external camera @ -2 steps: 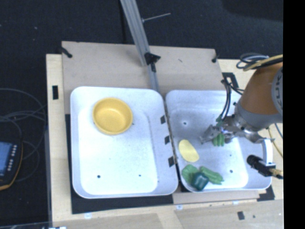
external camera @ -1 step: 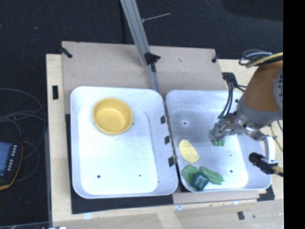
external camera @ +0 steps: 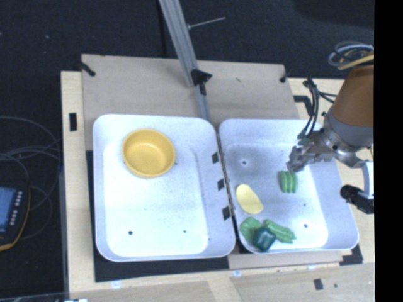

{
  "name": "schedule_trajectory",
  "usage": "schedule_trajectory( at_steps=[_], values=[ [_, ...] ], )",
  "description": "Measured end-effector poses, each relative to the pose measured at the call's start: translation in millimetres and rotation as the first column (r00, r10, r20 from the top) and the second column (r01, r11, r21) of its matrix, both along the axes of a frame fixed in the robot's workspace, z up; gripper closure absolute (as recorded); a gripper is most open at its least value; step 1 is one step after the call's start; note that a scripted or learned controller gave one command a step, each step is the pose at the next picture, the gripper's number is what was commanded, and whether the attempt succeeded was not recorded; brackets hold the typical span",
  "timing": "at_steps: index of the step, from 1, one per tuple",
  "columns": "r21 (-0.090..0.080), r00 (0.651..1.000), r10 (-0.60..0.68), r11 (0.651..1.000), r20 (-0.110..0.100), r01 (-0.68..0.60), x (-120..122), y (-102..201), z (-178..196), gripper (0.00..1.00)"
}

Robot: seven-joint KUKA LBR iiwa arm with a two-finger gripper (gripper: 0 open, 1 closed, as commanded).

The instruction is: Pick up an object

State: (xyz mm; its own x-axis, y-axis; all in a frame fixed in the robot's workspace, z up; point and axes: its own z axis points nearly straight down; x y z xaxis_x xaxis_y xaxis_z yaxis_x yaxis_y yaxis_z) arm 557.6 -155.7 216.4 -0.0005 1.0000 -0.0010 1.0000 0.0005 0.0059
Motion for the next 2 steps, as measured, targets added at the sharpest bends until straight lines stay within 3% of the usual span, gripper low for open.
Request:
schedule_trajectory(
  at_steps=[1,2],
  values=[
    [0.001,1.000,0.000,1.000,-0.002,0.000,0.8,-0.4,35.6,1.00],
    [0.001,1.000,0.002,1.000,-0.005,-0.002,-1.9,46.5,26.8,1.00]
  ],
)
